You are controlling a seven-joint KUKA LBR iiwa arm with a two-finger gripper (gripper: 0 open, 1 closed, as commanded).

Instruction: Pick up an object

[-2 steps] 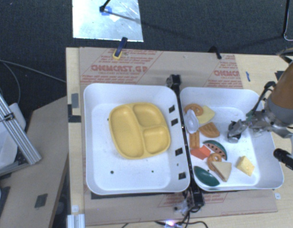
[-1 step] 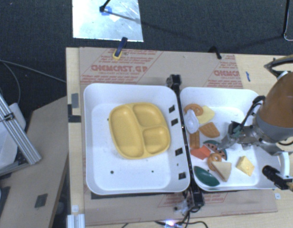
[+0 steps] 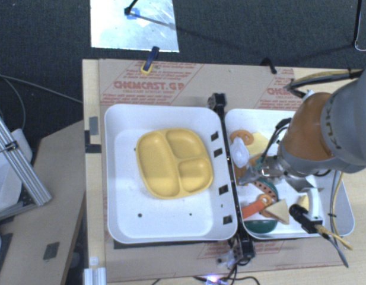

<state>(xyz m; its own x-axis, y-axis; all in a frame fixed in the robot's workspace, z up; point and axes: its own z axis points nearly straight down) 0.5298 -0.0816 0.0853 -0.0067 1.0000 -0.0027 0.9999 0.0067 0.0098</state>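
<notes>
- A slanted overhead view shows two white bins side by side on a worktop (image 3: 171,76).
- The left bin (image 3: 120,159) holds a yellow divided tray (image 3: 174,162).
- The right bin (image 3: 343,212) holds a cluster of small toys: an orange ring (image 3: 242,139), a white piece (image 3: 239,153), an orange carrot (image 3: 254,208), a tan wedge (image 3: 279,211) and a green piece (image 3: 261,225).
- The grey arm (image 3: 325,135) reaches in from the right, over the right bin.
- The gripper (image 3: 254,174) hangs low above the toys; whether it is open or closed cannot be told, and nothing is visibly held.
- The carrot lies just toward the bin's near edge from the gripper, its long axis running left to right; the white piece lies just on the far side.
</notes>
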